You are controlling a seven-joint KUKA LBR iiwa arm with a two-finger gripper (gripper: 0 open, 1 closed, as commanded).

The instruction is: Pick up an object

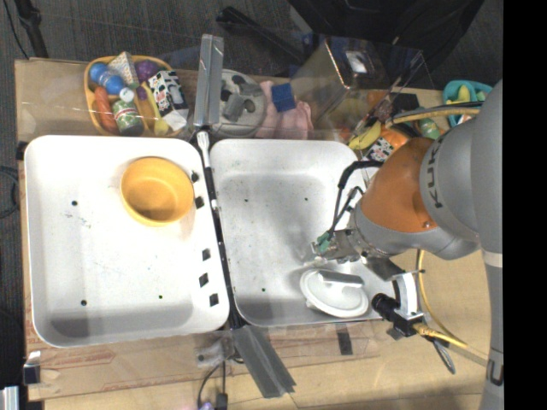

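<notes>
A yellow bowl sits upright in the upper part of the left bin. A white round dish-like object lies in the near right corner of the right bin. My gripper hangs low over that corner, right at the far edge of the white object, and its body hides part of it. A small greenish piece shows at the gripper's left side. The grey arm with its orange band covers the bin's right edge.
Behind the bins stand a yellow basket of small toys, a grey item, a pink cloth and a clear box. Black clips run along the divider between the bins. Cables trail at the front right.
</notes>
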